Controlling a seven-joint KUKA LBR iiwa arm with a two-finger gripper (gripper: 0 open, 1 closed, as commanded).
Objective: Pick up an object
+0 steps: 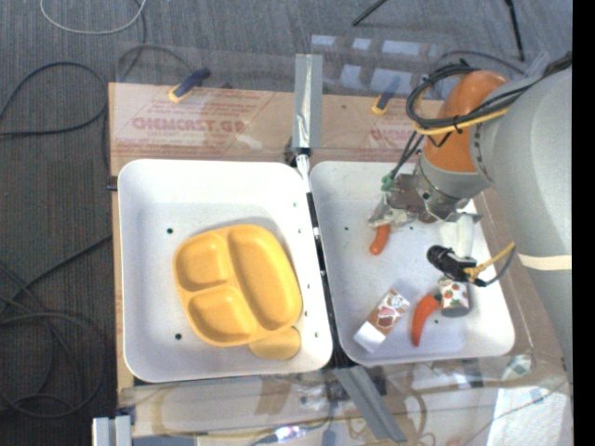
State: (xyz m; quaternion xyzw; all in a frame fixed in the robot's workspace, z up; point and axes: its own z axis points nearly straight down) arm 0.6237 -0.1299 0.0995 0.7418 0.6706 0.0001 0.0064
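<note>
We record both white bins as smooth moulded plastic, faintly glossy. The yellow divided tray is glossy plastic. The surface under the bins looks like matt printed cardboard. The floor is rough dark carpet. The arm's orange band is shiny; its grey shell is smooth and matt

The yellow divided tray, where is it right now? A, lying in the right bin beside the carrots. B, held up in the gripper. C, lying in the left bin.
C: the yellow divided tray lies flat on the floor of the left bin, while the gripper is over the right bin, by a small orange carrot.
</note>
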